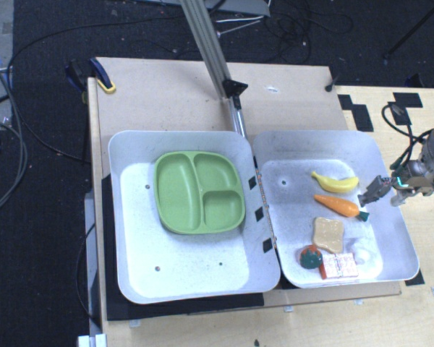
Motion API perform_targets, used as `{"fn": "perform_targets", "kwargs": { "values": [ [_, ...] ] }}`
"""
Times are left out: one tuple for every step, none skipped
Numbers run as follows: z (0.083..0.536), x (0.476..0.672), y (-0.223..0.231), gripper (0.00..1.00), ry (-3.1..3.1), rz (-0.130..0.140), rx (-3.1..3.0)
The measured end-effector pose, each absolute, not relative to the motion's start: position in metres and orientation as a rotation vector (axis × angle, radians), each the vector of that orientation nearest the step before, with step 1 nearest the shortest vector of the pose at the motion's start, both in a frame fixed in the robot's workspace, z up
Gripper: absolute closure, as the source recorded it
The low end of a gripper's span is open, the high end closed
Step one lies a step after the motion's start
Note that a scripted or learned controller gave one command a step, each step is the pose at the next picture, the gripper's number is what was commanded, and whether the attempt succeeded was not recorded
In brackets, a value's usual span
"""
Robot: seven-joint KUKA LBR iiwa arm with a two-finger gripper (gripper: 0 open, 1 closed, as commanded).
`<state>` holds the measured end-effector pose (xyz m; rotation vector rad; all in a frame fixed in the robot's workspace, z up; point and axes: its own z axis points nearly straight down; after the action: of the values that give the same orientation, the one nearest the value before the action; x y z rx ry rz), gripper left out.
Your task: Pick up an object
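Claw [382, 188] hangs at the right bin's [289, 147] far right side, fingers look parted, nothing between them. Carrot [337, 206] is just left of and slightly below the claw, its green end nearest; banana [334, 183] is left, a little further off. Toast slice [328, 233], tomato [310, 257] and red-white box [339, 267] sit below-left, crowded. Green divided plate [200, 191] is well left in the other bin. Risk: the carrot is round and tapered, so an off-centre close likely squirts it out or nudges it into the banana.
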<state>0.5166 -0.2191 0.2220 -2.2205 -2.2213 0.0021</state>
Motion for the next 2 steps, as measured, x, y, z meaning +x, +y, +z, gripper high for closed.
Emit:
{"fn": "perform_targets", "kwargs": {
  "values": [
    [0.222,0.517,-0.219,0.0,-2.222,0.001,-2.221],
    [0.158,0.517,-0.217,0.0,-2.218,0.004,-2.218]
  ]
}}
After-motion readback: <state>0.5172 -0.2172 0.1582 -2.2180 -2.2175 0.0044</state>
